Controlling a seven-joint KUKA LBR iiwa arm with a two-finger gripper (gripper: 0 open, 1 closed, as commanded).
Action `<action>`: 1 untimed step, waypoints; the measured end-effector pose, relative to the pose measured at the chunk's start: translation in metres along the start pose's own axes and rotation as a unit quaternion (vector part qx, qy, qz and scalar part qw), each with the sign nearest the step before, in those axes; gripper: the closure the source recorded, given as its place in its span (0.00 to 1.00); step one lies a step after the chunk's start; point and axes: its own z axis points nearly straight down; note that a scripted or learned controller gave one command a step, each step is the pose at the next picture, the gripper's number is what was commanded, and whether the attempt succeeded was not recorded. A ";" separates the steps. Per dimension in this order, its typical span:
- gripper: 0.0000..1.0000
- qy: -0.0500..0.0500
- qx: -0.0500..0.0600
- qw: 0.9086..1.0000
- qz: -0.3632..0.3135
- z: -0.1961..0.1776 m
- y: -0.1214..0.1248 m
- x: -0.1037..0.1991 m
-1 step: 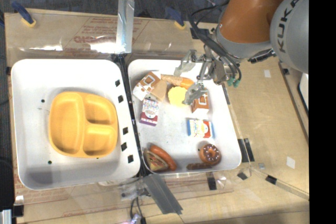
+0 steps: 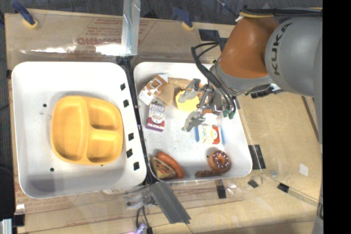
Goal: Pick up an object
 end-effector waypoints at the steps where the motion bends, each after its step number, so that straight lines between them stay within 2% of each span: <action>1: 0.00 -0.004 0.000 1.000 0.002 0.069 -0.017 0.045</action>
